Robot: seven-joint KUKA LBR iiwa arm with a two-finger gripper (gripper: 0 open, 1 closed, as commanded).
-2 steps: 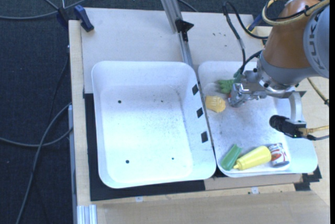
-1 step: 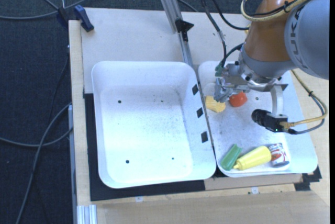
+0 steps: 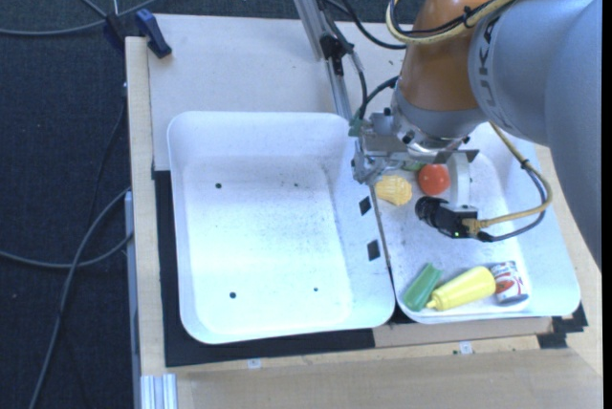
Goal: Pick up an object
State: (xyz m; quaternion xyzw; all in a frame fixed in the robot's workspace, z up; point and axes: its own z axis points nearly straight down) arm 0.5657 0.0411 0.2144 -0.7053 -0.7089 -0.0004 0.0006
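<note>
Pale wooden bench (image 3: 239,63) on dark carpet (image 3: 57,159), two white bins (image 3: 191,139); hand (image 3: 406,170) state unclear.

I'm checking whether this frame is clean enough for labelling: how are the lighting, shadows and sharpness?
Camera view: even, soft light, no harsh glare on the left bin; the arm casts only faint shade over the right bin. The yellow bottle and red ball are slightly soft but readable; the arm looms large and somewhat blurred at close range.
</note>
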